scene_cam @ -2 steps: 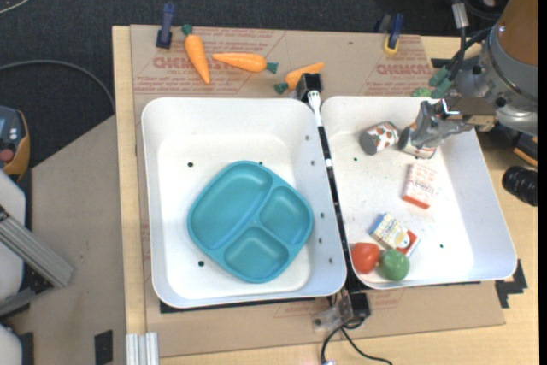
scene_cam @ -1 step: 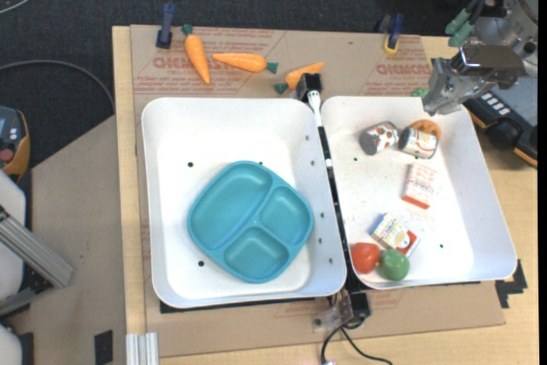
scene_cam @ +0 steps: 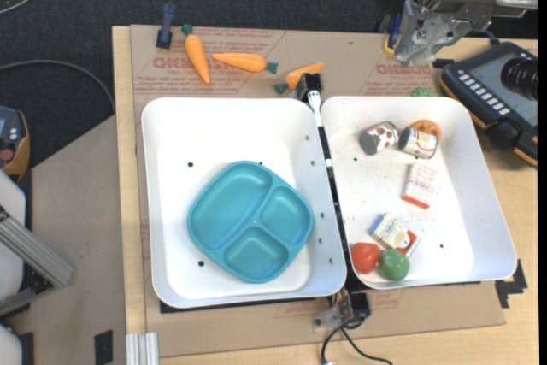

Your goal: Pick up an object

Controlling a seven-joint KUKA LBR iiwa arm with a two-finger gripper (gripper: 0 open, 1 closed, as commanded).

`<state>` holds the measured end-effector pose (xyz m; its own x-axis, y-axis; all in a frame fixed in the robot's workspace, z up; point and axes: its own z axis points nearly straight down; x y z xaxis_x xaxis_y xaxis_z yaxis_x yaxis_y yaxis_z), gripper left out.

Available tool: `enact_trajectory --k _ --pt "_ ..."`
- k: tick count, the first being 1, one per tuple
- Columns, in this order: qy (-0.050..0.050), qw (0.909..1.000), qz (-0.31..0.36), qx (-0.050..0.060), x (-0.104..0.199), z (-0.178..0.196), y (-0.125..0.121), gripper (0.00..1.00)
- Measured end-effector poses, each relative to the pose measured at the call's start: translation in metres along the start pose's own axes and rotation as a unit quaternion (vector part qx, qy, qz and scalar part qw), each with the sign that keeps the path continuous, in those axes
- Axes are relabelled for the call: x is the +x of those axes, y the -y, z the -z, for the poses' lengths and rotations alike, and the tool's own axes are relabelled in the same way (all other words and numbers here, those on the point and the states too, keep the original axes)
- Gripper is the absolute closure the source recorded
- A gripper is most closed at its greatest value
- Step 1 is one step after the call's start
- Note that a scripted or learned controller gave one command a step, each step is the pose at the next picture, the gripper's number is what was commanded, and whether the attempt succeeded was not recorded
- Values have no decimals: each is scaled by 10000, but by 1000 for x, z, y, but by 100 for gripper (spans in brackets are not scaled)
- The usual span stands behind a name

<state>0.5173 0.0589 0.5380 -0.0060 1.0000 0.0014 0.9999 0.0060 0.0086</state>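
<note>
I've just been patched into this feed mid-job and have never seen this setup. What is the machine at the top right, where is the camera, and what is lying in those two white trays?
You are looking down at a slant from one fixed camera above a bench. The grey metal piece at top right is the robot arm's two-finger gripper, hanging above the bench just beyond the right shallow white bin. Nothing shows between its fingers, so it holds nothing.

The left shallow white bin contains a teal plastic plate with three compartments.

The right bin holds the small things to pick: two small cans lying side by side near the far edge, a small red-and-white box in the middle, and near the front a small colourful box, a red toy tomato and a green ball.

Beyond the bins, orange toy carrots lie on the cardboard.
</note>
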Motion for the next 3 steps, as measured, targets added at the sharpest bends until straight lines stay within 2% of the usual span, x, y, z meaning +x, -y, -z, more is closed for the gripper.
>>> enact_trajectory --k 1,2,3 --pt "-2 10000 17 58 65 -3 39 100" --pt "3 10000 -19 33 82 -3 27 100" --pt "5 10000 -23 41 84 -3 31 100"
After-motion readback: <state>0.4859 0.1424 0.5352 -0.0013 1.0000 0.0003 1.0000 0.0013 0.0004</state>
